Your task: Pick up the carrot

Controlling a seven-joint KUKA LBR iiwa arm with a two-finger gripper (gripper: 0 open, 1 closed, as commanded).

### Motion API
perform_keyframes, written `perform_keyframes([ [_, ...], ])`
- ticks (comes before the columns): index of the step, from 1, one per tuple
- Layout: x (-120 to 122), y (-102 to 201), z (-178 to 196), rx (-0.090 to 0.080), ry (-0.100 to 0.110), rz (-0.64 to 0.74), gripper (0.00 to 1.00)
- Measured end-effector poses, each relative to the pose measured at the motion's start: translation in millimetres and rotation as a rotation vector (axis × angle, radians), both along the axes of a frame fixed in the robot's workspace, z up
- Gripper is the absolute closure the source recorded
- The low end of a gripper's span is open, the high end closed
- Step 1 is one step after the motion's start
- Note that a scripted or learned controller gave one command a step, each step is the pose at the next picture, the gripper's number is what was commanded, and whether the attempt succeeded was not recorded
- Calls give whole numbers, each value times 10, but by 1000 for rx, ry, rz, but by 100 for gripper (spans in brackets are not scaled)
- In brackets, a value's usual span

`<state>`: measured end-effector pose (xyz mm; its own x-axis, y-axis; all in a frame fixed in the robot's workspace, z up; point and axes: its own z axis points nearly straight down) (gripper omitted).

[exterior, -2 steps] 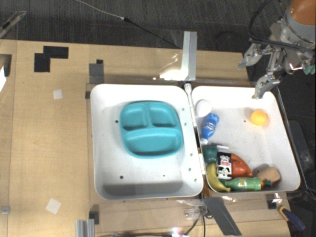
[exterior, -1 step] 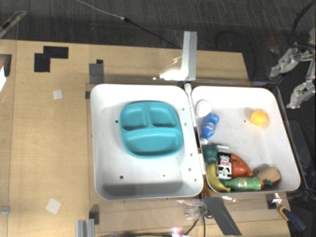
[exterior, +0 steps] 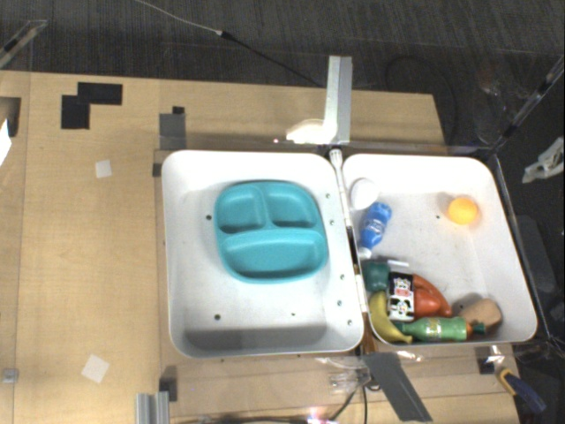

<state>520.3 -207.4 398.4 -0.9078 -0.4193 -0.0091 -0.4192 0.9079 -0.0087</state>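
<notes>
Teal tray (exterior: pixel 267 230), orange carrot (exterior: pixel 427 297), yellow banana (exterior: pixel 385 320).

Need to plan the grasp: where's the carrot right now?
The carrot lies in the right bin, in the near-corner pile, beside the black-and-white box and above the green bottle.

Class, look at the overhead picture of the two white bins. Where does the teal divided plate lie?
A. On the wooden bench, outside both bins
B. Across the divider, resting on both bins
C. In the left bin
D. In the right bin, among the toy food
C: the teal divided plate lies flat on the floor of the left bin, while the toy food, the carrot included, sits in the right bin.
</notes>
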Motion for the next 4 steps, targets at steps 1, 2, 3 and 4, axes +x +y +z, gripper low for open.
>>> perform_keyframes([
  [1, -175, 27, -1623, 5, 11, 113, 0],
  [2, 437, 30, -1446, 1, 1, 181, 0],
  [3, 732, 45, -2493, 7, 12, 188, 0],
  [4, 1071, 14, -3077, -5, -5, 373, 0],
])
